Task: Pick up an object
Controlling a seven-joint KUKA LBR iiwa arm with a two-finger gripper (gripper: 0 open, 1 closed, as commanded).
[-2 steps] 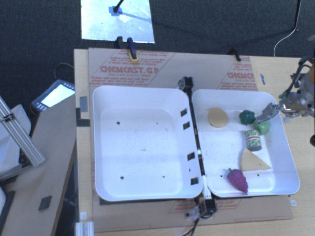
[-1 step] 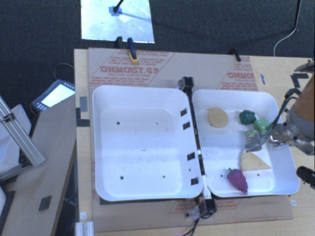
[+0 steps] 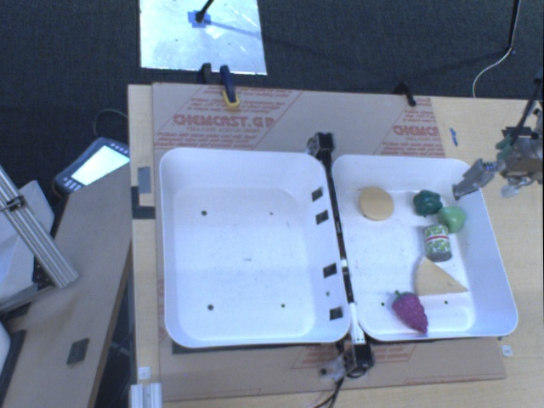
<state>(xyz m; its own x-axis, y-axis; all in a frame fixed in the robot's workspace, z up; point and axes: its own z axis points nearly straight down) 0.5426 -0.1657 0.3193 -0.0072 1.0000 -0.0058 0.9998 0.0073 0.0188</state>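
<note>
The right bin [image 3: 497, 257] holds several small items. A round tan disc [image 3: 376, 203] lies at its far left. A dark green lump [image 3: 427, 201] and a light green piece [image 3: 453, 218] sit near the far right corner. A small jar with a green label [image 3: 437, 241] stands below them. A pale yellow wedge [image 3: 438, 279] and a purple grape bunch [image 3: 410, 311] lie near the front. My gripper [image 3: 472, 179] hangs at the bin's far right rim, just right of the green pieces and apart from them, with nothing visibly in it.
The left bin [image 3: 174, 253] sits beside the right one, with black clips [image 3: 327, 243] along their shared wall. A shiny metal sheet [image 3: 202, 24] lies beyond the bench. A tablet [image 3: 93, 167] and an aluminium rail [image 3: 34, 236] stand at the left.
</note>
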